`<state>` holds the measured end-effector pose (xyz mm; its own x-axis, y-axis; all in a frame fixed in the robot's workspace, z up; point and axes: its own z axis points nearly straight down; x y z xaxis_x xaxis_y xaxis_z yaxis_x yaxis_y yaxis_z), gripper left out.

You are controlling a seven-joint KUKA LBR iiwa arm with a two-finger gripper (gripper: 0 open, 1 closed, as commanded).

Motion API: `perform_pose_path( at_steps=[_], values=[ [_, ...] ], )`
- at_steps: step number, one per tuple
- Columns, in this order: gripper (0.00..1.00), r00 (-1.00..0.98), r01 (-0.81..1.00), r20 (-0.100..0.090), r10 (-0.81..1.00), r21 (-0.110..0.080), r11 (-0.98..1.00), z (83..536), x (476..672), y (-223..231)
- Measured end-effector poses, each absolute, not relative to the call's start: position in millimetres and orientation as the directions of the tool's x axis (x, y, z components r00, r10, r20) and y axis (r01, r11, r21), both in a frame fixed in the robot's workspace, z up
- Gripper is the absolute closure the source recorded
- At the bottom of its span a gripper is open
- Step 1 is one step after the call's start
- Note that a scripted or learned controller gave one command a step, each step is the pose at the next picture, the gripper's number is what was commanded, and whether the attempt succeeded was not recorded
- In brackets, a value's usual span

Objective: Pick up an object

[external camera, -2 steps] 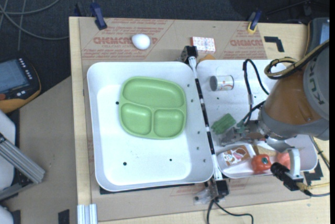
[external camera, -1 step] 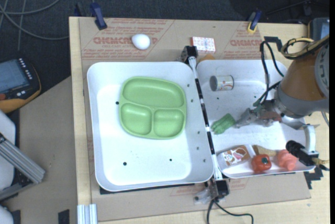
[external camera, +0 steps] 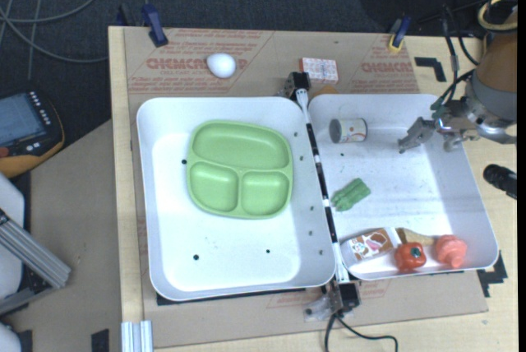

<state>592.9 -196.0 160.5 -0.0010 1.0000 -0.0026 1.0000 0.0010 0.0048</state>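
My gripper (external camera: 431, 138) hangs over the upper right part of the right bin (external camera: 460, 194), its two fingers spread apart, open, with nothing between them. A small white and grey cylinder (external camera: 348, 129) lies on its side to the gripper's left, apart from it. A green toy piece (external camera: 350, 194) rests near the bin's middle left. Along the bin's front edge lie a printed packet (external camera: 369, 246), a red round toy (external camera: 411, 256) and a pink one (external camera: 449, 250).
The left bin (external camera: 164, 202) holds a green divided plate (external camera: 240, 169). On the bench behind the bins sit a white egg-shaped ball (external camera: 220, 64) and a small patterned box (external camera: 320, 69). Blue clamps (external camera: 153, 24) grip the bench's far edge.
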Motion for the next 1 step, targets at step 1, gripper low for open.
perform_pose_path(
  at_steps=[1],
  values=[
    [0.0,-0.003,1.0,0.001,1.0,0.002,0.003,194.4,597.5,-96.2]
  ],
)
